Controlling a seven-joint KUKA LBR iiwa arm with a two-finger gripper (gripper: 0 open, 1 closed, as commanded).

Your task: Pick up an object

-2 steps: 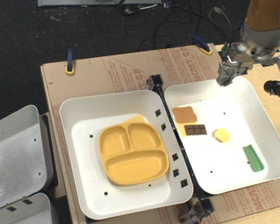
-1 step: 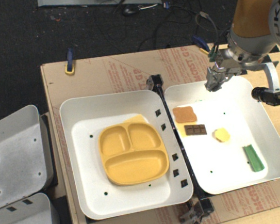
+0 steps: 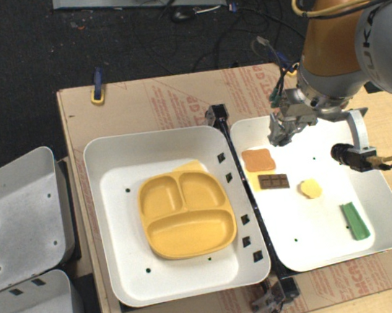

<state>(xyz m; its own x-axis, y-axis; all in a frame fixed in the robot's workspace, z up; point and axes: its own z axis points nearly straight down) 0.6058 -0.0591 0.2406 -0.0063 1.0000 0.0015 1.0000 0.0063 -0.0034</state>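
tool (image 3: 280, 134): hangs low at 12 o'clock of the right bin (image 3: 382, 230); grip state: cannot tell.
orange slab (image 3: 258, 159): nearest target, at 7 o'clock of the tool.
advice: centre over it, descend straight.

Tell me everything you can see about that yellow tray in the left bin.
The yellow tray looks like smooth moulded plastic with rounded corners. It has three compartments: two smaller ones at the far side and one wide one at the near side. It lies flat and right side up, slightly turned, on the floor of the left bin, roughly centred, with nothing else touching it.
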